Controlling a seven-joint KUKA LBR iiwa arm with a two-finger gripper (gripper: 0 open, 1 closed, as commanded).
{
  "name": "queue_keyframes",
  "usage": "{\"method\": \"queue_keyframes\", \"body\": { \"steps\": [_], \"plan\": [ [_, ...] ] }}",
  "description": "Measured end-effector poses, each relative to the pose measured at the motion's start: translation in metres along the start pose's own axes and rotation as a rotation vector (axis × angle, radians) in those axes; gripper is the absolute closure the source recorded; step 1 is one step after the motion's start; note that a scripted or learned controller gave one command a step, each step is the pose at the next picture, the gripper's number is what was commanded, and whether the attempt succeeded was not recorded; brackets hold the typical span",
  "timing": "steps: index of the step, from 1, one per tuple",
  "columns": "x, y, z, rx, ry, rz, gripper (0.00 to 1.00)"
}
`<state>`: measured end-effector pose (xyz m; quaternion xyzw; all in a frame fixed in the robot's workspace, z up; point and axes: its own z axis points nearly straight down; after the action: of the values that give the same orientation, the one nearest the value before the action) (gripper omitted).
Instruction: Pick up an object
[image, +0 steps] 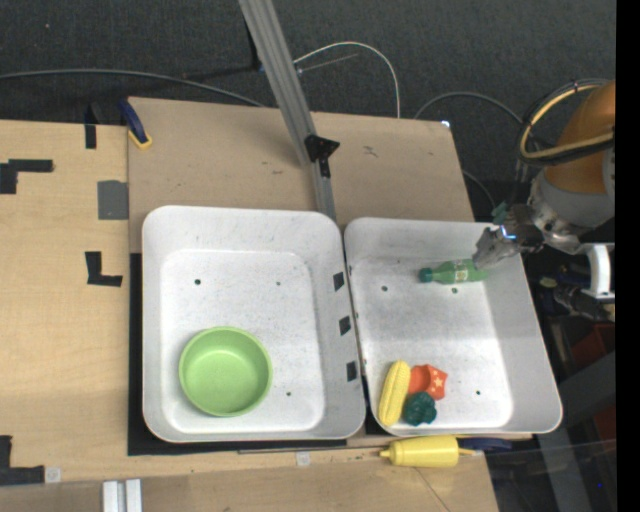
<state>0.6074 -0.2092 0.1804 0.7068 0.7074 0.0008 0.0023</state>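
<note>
Partly blurred gripper (492, 243) at green bottle (452, 272) | arm cut off at rt edge

A single fixed camera looks down from above at a slant, far enough back to take in the whole bench (250, 150) and both white bins: the left bin (160, 300) and the right bin (520, 340). The tool (492, 245) enters at the frame's right side.
</note>
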Motion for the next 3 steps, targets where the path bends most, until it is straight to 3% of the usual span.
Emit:
{"method": "queue_keyframes", "body": {
  "steps": [1,3],
  "plan": [
    [0.0,0.001,-0.054,-0.001,0.0,-0.001,1.0],
    [0.104,0.006,-0.056,0.005,0.004,-0.006,1.0]
  ]
}}
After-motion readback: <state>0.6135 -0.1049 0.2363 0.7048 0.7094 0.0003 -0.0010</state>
